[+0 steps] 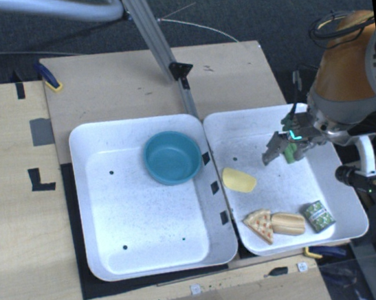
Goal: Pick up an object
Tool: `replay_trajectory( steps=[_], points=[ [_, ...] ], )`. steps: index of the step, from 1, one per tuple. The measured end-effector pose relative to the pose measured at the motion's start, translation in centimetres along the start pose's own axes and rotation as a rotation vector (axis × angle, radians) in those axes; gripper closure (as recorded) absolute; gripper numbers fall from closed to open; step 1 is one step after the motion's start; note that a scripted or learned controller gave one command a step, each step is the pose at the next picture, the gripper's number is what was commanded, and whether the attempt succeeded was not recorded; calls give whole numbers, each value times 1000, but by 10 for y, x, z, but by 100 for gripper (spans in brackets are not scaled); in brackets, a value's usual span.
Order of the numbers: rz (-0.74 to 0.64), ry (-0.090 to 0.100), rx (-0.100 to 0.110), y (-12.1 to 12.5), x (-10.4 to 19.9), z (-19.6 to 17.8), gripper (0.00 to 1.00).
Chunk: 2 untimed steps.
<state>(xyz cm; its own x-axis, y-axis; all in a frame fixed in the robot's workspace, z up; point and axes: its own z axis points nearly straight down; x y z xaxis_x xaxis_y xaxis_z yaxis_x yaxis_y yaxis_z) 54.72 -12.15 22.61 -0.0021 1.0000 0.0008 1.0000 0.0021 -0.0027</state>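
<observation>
My gripper (279,153) hangs over the right bin (254,124), near its right-hand middle, with its fingers spread and nothing between them. Left of it and slightly lower lies a yellow oval object (239,179). Along the bin's near edge lie a pizza slice (258,226), a tan bread roll (288,223) touching it, and a small green can (317,216). A blue bowl (172,157) sits at the upper right of the left bin (106,213).
A grey metal pole (158,39) slants down from the top to the gap between the bins. The arm's orange band (346,65) and grey body stand over the right bin's right edge. Black clips (215,187) sit on the divider.
</observation>
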Motion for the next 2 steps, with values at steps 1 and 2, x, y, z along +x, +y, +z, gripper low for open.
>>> replay_trajectory(
  steps=[1,2],
  points=[
    [0,0,-1,0,0,0,0],
    [2,-1,5,-1,-9,57,0]
  ],
)
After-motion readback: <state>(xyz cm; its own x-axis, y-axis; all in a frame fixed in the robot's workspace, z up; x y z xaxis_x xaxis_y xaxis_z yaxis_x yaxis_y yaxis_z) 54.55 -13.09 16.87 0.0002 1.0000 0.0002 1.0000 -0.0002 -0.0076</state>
